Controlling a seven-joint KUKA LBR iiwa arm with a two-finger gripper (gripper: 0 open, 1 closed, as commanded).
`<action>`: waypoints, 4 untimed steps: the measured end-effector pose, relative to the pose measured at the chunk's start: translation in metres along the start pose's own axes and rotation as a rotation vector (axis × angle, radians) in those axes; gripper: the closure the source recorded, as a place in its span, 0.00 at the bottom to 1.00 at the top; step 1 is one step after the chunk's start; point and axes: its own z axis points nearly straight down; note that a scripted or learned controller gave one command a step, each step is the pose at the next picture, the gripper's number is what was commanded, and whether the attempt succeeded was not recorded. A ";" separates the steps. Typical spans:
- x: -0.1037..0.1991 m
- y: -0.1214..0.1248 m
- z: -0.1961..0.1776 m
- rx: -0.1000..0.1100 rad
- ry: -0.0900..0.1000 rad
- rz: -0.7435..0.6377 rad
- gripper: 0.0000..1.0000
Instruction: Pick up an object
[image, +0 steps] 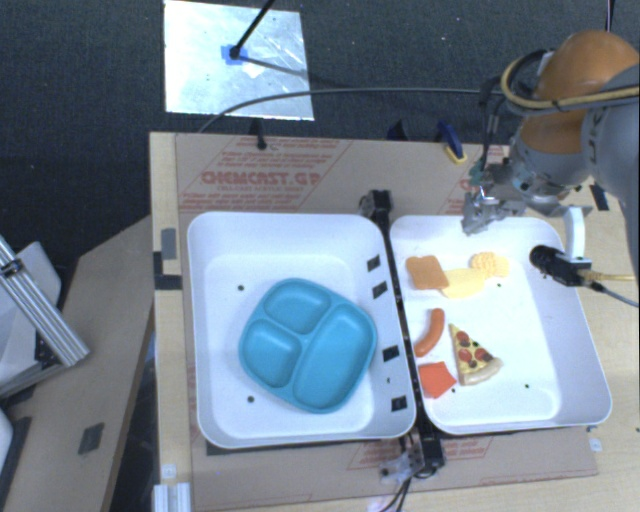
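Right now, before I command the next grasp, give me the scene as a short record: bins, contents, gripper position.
left bin: holds a blue divided plate
right bin: holds toy food
food, upper group: toast slice, pale yellow cheese piece, waffle-like piece
food, lower group: sausage, pizza slice, red piece
gripper: over the right bin's upper edge, above the waffle-like piece
fingers: state unclear
held object: none seen

I see six toy foods lying flat in the right bin (560, 350): toast (426, 272), cheese slice (463, 284), waffle (488, 264), sausage (429, 331), pizza slice (471, 354), red piece (437, 379).
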 end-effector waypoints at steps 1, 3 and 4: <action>0.049 0.000 -0.014 0.001 0.002 -0.005 1.00; 0.160 -0.018 -0.004 0.004 0.002 -0.005 1.00; 0.208 -0.018 -0.024 0.001 0.002 -0.005 1.00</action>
